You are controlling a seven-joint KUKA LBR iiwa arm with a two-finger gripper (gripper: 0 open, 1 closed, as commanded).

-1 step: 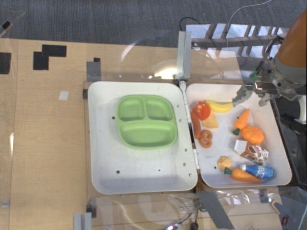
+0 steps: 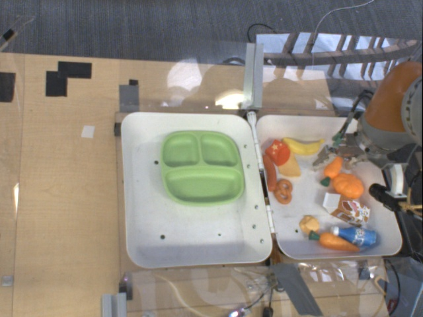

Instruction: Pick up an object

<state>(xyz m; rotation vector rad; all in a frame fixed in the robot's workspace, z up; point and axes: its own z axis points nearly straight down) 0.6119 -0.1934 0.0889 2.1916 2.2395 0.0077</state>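
One small orange toy (image 2: pixel 332 167) lay just below the pincer (image 2: pixel 338 152) at right of frame; we could not tell its finger state.

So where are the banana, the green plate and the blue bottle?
banana (image 2: pixel 303 146), camera view, middle of its yellow curve.
green plate (image 2: pixel 202 166), camera view, ridge between its compartments.
blue bottle (image 2: pixel 357 236), camera view, middle of its body.
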